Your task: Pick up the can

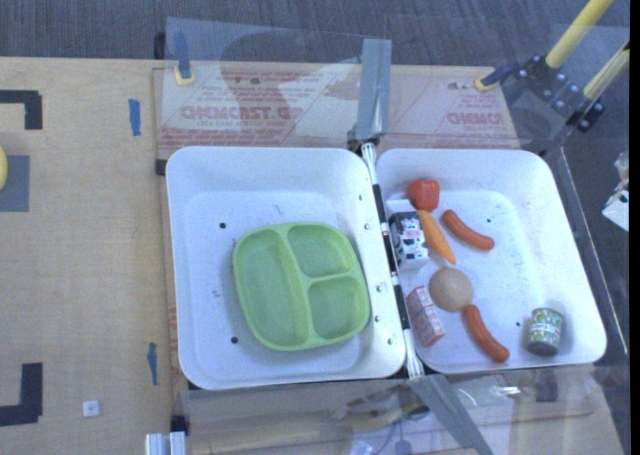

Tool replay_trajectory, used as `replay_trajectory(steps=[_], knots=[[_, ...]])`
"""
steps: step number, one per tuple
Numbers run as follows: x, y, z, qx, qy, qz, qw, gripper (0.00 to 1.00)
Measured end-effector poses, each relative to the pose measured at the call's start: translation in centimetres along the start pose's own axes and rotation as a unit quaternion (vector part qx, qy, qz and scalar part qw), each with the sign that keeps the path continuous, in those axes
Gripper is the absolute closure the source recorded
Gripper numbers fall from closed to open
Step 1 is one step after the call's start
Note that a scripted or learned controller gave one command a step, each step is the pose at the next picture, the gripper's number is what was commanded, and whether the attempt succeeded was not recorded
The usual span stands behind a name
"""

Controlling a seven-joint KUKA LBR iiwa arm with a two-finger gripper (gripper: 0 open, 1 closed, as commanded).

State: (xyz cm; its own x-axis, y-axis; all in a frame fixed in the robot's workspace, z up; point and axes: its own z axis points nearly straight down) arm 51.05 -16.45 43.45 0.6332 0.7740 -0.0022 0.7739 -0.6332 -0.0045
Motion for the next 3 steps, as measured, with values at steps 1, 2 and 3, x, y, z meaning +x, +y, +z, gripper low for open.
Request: replay_trajectory(steps=[1,2,3], knots=[[0.0,0.0,0.0,0.000,0.000,0.000,1.0000,0.00],[-1.1,-3.1,14.2,-0.001,0.001,0.075,0.9972,0.00],[3.8,-3.6,29.3,0.000,0.001,0.050,0.9988,0.00]])
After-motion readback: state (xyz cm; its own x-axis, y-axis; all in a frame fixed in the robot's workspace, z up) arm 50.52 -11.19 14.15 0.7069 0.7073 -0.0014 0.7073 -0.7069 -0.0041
